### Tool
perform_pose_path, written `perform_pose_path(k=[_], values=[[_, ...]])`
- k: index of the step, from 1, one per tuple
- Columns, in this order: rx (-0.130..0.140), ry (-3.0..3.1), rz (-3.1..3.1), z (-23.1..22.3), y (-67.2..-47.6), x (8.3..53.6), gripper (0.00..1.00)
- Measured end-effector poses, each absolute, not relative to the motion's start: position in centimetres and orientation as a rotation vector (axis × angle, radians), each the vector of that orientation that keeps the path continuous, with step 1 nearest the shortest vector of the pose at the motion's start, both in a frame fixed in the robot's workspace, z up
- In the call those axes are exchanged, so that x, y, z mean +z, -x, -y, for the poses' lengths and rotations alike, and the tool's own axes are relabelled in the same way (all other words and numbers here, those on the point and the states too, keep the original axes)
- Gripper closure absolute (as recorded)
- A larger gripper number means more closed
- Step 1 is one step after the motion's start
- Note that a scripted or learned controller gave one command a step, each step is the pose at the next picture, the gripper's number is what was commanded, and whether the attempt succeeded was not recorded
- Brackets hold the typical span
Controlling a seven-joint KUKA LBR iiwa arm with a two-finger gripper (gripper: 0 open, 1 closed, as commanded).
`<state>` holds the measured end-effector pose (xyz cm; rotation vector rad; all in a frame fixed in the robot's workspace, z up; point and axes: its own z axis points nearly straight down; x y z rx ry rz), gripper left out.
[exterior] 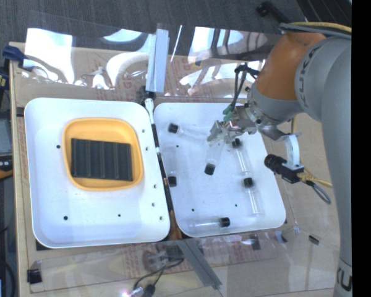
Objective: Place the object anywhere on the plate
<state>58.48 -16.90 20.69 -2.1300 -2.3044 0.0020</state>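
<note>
Low over right bin (269, 209), hand (224, 130) among clear tubes (211, 161)

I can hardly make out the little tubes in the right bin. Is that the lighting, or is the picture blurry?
Camera view: mostly lighting and material; the clear tubes blend into the evenly lit right bin, with their black caps standing out. Glare streaks the transparent panel behind the bins. The picture is also slightly soft.
</note>
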Motion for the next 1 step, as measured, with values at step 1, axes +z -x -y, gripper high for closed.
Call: perform_pose_path(k=[1], values=[[0.004,2.012,2.406,13.38,-53.71,17.14,1.00]])
